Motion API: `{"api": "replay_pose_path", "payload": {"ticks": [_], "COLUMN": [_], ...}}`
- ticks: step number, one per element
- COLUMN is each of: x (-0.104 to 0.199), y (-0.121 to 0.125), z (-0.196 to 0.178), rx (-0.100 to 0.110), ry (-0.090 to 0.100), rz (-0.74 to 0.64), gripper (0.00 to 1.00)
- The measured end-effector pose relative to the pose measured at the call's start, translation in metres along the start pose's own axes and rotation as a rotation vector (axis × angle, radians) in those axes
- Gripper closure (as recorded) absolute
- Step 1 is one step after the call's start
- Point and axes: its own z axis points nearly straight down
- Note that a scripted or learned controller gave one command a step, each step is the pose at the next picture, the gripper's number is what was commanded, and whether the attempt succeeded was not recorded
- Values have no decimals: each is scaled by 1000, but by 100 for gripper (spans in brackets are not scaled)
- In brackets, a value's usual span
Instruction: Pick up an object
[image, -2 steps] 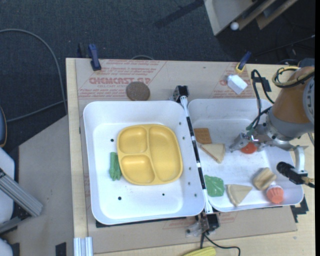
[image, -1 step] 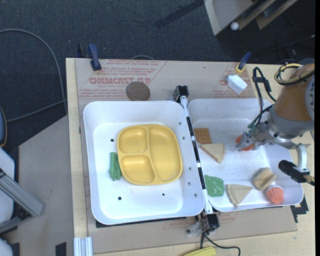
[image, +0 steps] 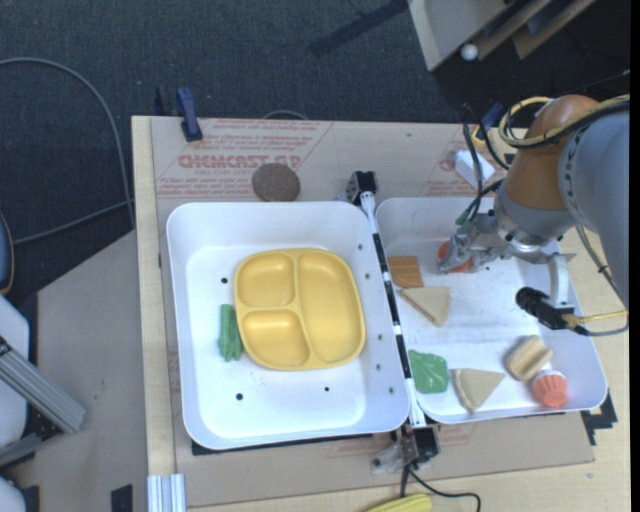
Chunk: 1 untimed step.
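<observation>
A cardboard-topped bench (image: 300, 150) on dark carpet carries two shallow white bins. In the left bin (image: 200, 400), a yellow divided plate (image: 300, 305) fills the centre, with a green leafy piece (image: 230, 333) just beside it at its nine o'clock. In the right bin (image: 590, 385), a brown square cracker (image: 405, 271) lies at ten o'clock with a tan wedge (image: 430, 303) touching it just below; a green lump (image: 429, 371) and a second tan wedge (image: 477, 386) sit near six o'clock; a bread roll (image: 527, 356) and an orange-red piece (image: 549, 388) lie at four o'clock. The gripper (image: 462, 252) hangs low at the bin's twelve o'clock, over bare floor, near the cracker but apart from it. Whether it is spread or closed I cannot tell, and nothing shows in its grasp. To do the pick well, it should probably centre over one isolated item, such as the roll, rather than the touching cracker and wedge, and descend squarely before closing.
</observation>
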Motion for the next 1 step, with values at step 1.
{"api": "replay_pose_path", "payload": {"ticks": [1], "x": [77], "y": [-8], "z": [-100], "rx": [1], "ry": [1], "rz": [0], "gripper": [100]}}
